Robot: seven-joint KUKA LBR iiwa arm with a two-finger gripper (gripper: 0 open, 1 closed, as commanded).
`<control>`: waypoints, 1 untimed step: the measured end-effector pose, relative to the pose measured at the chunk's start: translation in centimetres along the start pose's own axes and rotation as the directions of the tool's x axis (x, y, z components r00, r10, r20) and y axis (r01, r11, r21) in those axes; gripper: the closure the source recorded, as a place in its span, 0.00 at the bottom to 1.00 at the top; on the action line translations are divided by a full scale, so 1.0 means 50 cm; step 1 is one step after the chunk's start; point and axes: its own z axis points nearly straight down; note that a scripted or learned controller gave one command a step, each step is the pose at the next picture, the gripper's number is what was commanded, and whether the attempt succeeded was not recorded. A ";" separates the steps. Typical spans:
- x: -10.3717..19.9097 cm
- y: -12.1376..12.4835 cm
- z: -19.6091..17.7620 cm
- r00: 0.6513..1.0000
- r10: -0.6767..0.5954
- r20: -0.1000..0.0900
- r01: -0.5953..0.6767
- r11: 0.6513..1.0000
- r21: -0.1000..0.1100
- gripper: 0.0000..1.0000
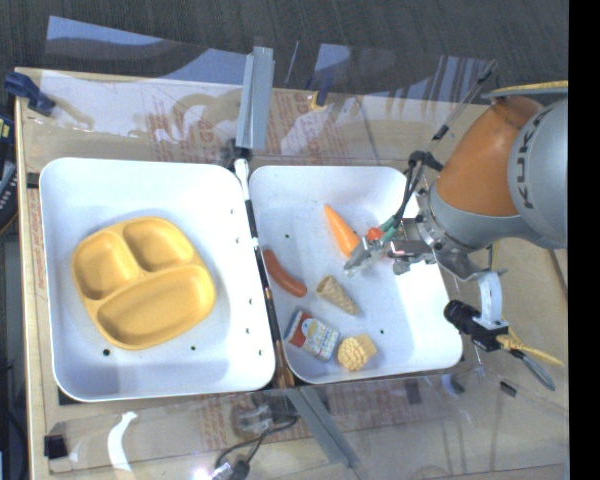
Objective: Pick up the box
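Bins: two, white and shallow, side by side across the middle of the frame. Left bin (60, 188); right bin (300, 193).

Left bin, contents: one yellow plate (145, 281) with three compartments, lying flat in the centre-left of the frame.

Right bin, contents: five items.
- One carrot (340, 229), orange, tilted, in the upper middle of the bin.
- One sausage (283, 273), reddish, near the bin's left wall.
- One wedge (337, 295), tan, triangular, at the bin's centre, below the carrot.
- One box (314, 336), small, red and white, lying flat near the bin's lower edge, below the sausage and just left of the corn.
- One piece of corn (357, 351), yellow, at the lower edge, just beside the box.

Arm (500, 178): one, grey with an orange band, entering from the right of the frame.

Gripper (362, 259): one, over the right bin, just right of the carrot and above the wedge, well apart from the box. Nothing seen between its fingers; whether they are open or closed cannot be told.
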 end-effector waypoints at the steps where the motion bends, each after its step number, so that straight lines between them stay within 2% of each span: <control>1: 0.103 -0.073 0.138 0.976 -0.217 -0.001 0.217 0.976 0.001 0.00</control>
